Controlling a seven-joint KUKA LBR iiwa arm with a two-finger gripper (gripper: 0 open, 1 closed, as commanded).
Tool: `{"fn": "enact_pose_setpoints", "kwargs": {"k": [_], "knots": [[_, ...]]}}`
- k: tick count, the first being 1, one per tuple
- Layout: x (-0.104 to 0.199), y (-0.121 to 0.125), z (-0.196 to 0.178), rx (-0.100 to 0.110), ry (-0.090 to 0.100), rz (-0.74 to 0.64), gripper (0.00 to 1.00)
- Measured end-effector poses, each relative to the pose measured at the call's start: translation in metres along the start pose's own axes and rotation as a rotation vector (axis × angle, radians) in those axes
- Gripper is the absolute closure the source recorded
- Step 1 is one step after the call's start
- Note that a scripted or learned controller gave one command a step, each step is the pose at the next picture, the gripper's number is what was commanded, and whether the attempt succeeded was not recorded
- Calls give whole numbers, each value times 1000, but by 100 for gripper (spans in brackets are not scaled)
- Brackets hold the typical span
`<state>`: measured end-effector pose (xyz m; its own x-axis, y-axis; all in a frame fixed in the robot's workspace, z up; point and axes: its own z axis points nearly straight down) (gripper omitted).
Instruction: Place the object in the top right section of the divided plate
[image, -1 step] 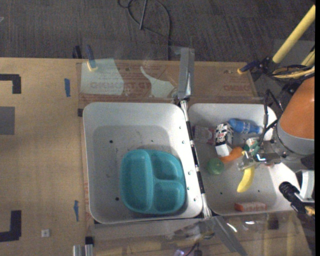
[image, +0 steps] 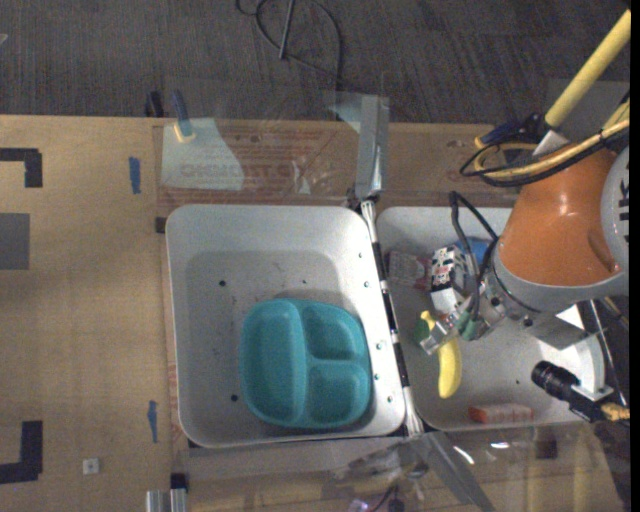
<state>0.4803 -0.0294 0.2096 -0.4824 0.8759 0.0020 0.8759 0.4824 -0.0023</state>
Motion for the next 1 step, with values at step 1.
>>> {"fn": "enact_pose_setpoints", "kwargs": {"k": [1], "knots": [[49,27,0,1,0,-181,100]]}}
